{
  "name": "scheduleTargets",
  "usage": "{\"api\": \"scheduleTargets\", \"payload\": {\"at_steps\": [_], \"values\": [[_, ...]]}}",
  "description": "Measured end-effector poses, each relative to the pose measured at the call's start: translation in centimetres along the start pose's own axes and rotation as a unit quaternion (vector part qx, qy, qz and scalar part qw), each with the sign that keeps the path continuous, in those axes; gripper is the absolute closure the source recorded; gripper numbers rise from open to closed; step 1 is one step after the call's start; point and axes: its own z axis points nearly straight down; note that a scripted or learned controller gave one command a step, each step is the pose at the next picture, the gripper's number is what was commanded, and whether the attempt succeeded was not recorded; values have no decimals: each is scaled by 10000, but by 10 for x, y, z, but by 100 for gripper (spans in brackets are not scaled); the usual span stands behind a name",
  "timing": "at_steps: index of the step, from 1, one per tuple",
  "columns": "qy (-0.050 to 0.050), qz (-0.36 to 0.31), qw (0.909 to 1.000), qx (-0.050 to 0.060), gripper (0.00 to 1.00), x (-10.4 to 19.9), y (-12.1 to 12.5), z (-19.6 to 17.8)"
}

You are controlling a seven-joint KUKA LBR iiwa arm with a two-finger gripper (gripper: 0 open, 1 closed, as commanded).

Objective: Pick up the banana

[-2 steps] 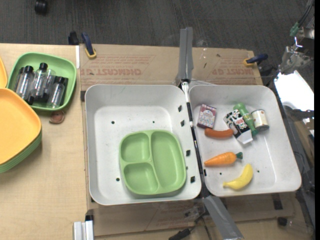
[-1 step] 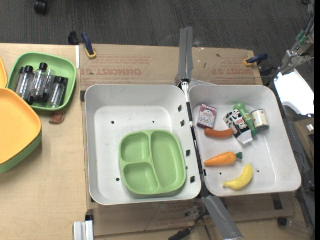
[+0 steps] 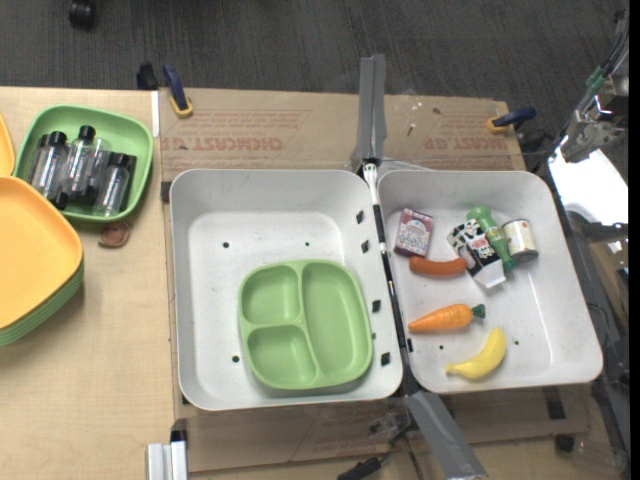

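Cardboard (image 3: 300, 133) printed "CHEMCAST GP" (upside down), banana (image 3: 479, 357) near right bin (image 3: 570, 268) front edge, open floor around, claw state untellable.

Left bin (image 3: 200, 298): green three-compartment tray (image 3: 303, 323). Right bin (image 3: 560, 298): carrot (image 3: 445, 318), red-orange sausage (image 3: 438, 265), small printed box (image 3: 413, 233), cow-pattern carton (image 3: 478, 248), tin can (image 3: 519, 240). Bench left: green dish of bottles (image 3: 85, 163), orange plates (image 3: 35, 258).
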Motion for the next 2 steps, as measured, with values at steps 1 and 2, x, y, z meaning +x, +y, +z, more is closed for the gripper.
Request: {"api": "scheduleTargets", "payload": {"at_steps": [1,2], "values": [[-7,-2440,9698,-19,100,10,10,-12],[-14,-3919,9200,-27,100,0,10,-21]]}}
